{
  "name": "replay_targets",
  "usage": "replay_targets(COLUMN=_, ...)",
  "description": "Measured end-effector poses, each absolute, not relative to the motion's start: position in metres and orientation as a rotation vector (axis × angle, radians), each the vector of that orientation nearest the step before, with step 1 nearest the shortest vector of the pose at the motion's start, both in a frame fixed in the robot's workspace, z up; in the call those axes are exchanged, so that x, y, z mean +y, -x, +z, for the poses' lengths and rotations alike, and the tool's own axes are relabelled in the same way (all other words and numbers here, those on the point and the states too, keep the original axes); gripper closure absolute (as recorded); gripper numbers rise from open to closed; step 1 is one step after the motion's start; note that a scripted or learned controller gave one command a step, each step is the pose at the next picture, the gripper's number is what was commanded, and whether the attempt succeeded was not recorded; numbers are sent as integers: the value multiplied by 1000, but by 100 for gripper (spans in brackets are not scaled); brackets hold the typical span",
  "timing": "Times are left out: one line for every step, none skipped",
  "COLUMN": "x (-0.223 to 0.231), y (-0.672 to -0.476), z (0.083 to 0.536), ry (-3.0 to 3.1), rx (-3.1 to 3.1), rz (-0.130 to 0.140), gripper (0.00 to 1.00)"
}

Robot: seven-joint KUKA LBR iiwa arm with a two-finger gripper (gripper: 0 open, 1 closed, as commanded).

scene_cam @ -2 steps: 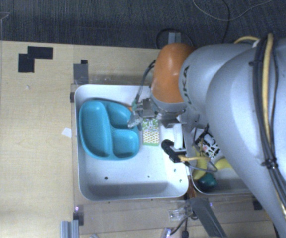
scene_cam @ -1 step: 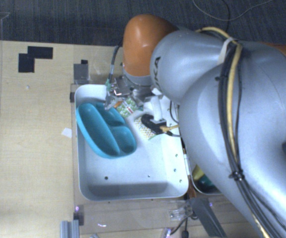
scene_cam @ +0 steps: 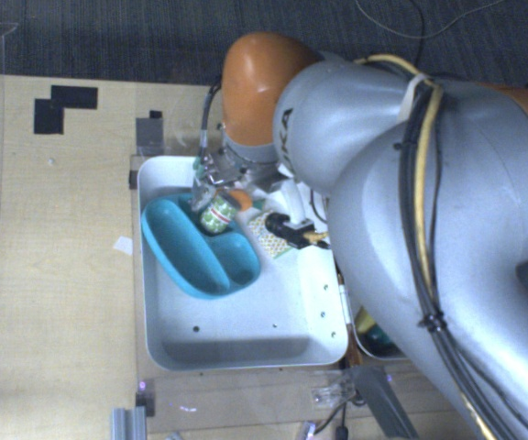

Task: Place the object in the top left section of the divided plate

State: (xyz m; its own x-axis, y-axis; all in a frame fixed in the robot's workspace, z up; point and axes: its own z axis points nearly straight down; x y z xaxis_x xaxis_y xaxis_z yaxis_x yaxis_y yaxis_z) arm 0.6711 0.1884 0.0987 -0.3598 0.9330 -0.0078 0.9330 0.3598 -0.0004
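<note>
Green-white round object [scene_cam: 215, 216], over blue plate [scene_cam: 197, 250]

Lighting even and moderately bright; soft glare on arm [scene_cam: 411, 200] casing and white bin [scene_cam: 246, 337] floor; mild overall blur; faint shadow beneath blue divided plate [scene_cam: 195, 250]

The lower half of the shallow white bin [scene_cam: 246, 337] in the frame's middle shows bare floor, open to a reach from above. Its upper part is crowded: the blue divided plastic plate [scene_cam: 195, 250] lies along the upper left, with a small green-and-white round object [scene_cam: 214, 216] over its upper end and a patterned flat packet [scene_cam: 271, 232] just right of it. The bulky grey arm [scene_cam: 411, 209] covers the whole right side of the frame and overhangs the bin's upper right corner.
</note>
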Motion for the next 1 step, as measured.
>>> replay_targets(x=178, y=-670, z=222, ry=-1737, rx=2611, rz=11, gripper=0)
